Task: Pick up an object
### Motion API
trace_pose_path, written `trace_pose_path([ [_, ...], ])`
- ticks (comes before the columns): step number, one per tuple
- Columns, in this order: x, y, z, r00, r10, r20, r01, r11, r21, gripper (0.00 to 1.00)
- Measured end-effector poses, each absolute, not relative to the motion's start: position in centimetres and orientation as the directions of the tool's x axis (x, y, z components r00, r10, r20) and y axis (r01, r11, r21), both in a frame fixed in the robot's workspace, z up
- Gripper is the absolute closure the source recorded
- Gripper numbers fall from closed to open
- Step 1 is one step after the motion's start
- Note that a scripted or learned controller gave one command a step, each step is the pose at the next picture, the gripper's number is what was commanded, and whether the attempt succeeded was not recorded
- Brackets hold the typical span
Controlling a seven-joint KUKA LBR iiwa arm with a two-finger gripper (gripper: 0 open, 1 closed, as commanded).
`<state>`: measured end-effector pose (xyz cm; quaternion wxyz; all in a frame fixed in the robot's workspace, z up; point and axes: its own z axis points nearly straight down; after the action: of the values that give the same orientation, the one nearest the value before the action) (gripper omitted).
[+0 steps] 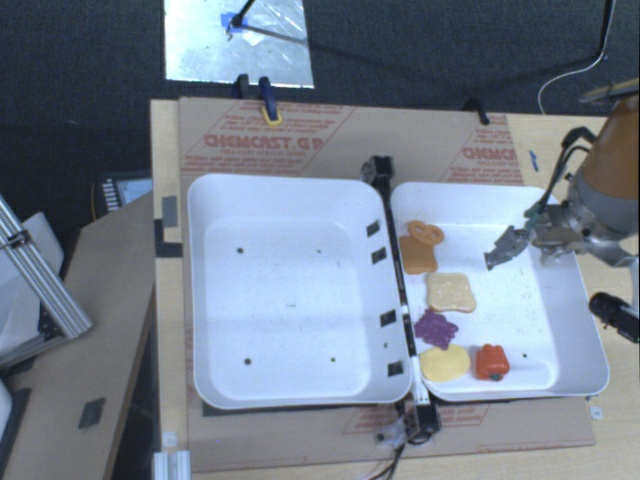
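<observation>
Several toy foods lie along the left side of the right bin [560, 368]: an orange pretzel-like piece [426, 233], a brown slab [419, 256], a tan bread slice [450, 292], a purple bunch [436, 327], a yellow round piece [445, 363] and a red-orange pepper [491, 361]. My gripper [503, 249] hangs above the middle of this bin, to the right of the brown slab and the bread slice. I see nothing held at its tip.
The left bin [290, 288] sits beside the right one, with a black clip strip [392, 278] along their shared edge. Cardboard [300, 133] lies under both bins. A cable [575, 68] runs at the upper right.
</observation>
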<state>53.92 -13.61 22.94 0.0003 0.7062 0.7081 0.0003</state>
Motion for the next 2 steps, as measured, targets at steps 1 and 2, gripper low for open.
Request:
trace_pose_path([
  [1, 59.1, -17.1, 34.3, -0.006, 1.0, -0.005, 1.0, 0.006, 0.014, 0.0],
  [2, 53.0, -15.9, 49.7, -0.006, 1.0, -0.004, 1.0, 0.006, 0.019, 0.0],
])
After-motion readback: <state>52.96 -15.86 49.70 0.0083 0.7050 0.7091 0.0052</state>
